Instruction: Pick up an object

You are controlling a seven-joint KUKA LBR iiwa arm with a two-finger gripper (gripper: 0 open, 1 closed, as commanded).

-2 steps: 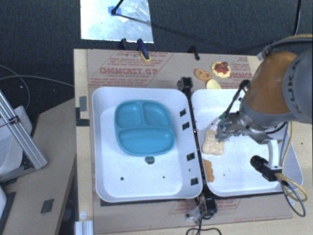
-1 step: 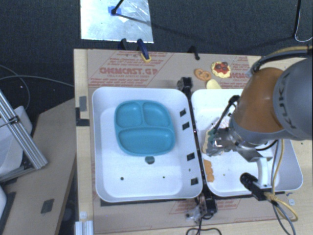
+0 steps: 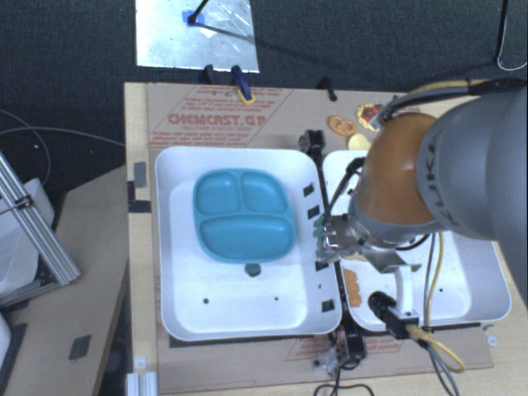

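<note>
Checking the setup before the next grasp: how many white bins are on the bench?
2. The left bin holds a blue divided plate. The right bin lies under the arm, which covers much of it, so its contents may be partly hidden.

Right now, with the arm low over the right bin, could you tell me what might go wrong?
The arm hides most of the right bin, so a grasp is hard to confirm. The small orange object lies close to the divider wall, leaving the fingers little room. Loose cables near the front rim might snag.
</note>
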